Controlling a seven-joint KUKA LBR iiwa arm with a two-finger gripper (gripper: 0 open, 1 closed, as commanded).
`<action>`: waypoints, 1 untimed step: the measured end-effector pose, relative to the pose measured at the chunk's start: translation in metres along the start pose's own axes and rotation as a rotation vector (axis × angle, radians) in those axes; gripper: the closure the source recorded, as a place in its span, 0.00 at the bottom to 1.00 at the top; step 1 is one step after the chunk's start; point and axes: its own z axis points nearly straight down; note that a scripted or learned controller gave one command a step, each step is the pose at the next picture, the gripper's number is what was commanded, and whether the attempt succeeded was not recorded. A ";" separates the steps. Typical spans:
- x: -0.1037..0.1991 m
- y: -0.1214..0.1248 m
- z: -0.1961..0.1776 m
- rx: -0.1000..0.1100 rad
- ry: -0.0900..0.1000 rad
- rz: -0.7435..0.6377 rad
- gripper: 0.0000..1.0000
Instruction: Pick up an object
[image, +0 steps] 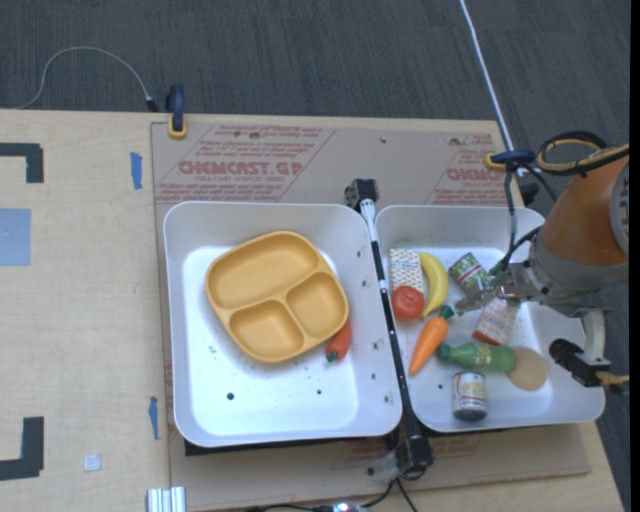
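Camera view: claw (487, 296) beside green can (466, 270).

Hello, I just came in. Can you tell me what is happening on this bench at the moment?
A robot arm reaches from the right into the right bin, which holds toy food: a banana, tomato, carrot, green bottle and two cans. Its gripper sits low among them, near the green can; whether it holds anything cannot be seen. The left bin holds a yellow divided plate with a small red pepper beside it.
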 end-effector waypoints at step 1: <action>0.010 -0.011 0.000 0.003 0.003 0.001 0.00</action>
